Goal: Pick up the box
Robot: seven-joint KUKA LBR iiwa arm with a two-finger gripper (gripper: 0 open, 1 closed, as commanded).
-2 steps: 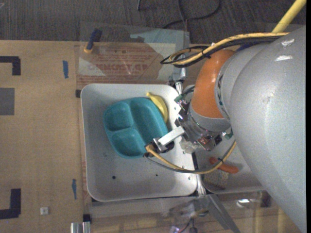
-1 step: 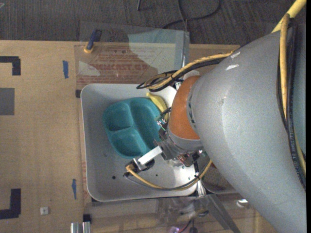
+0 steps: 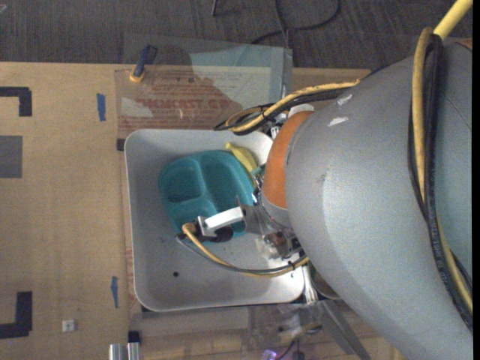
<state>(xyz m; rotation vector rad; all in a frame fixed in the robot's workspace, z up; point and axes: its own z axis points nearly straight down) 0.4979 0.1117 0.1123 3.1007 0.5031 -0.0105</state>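
Note:
A teal box (image 3: 201,190) with two moulded compartments lies in the left white bin (image 3: 139,223), toward its back and middle. My grey arm with the orange band (image 3: 279,172) comes in from the right and covers the box's right edge. The gripper (image 3: 274,240) sits low in the bin just right of the box's near corner, mostly hidden under the wrist. I see nothing held in it.
A yellow item (image 3: 241,154) and a pale rounded item (image 3: 259,145) lie behind the box against the arm. A clear plastic sheet (image 3: 210,77) lies beyond the bin. The bin's front left floor (image 3: 172,276) is bare apart from a dark speck.

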